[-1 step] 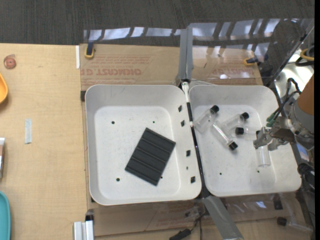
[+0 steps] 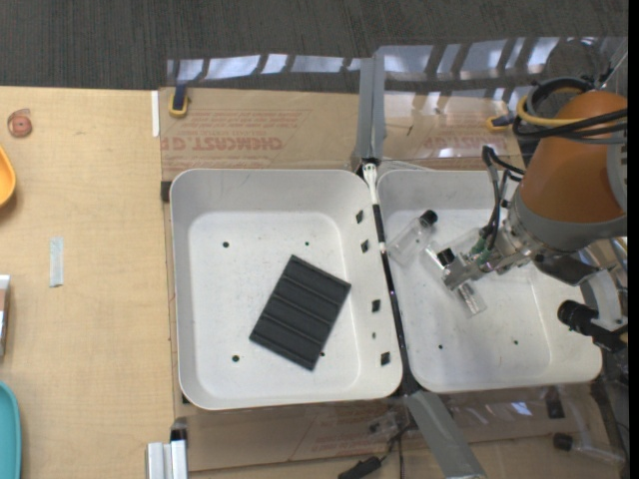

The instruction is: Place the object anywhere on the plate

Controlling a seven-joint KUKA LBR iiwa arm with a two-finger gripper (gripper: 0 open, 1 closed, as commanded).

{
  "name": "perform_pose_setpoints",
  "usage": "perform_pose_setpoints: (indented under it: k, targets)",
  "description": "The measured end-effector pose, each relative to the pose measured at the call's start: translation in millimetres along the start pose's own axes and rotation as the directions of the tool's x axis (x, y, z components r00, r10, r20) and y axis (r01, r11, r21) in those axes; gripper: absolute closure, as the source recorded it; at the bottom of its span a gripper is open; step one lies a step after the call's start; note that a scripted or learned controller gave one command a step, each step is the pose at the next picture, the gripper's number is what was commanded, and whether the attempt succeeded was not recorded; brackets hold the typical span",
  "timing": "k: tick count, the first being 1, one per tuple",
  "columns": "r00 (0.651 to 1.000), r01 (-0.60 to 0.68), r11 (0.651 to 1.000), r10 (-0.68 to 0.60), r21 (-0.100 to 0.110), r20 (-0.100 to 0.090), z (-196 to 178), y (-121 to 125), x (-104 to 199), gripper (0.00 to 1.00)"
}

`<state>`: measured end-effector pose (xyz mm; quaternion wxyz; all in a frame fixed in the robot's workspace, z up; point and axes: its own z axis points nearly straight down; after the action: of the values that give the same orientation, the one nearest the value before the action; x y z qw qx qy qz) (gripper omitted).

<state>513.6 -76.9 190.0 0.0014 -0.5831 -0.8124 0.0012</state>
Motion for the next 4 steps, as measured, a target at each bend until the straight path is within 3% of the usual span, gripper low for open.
perform_pose_setpoints:
  k: [1, 2, 4]
  targets:
    - [0.969, 0.248, 0.969, -0.248, -0.002, 0.001, -1, 11, 85, 1.00]
    - [0.989, -0.151, 0.989, 0.151, 0.000, 0.003, 0, 133, 111, 1.00]
    - [0.952, -0.305, 0.952, 0.305, 0.001, 0.002, 0, 21, 173, 1.00]
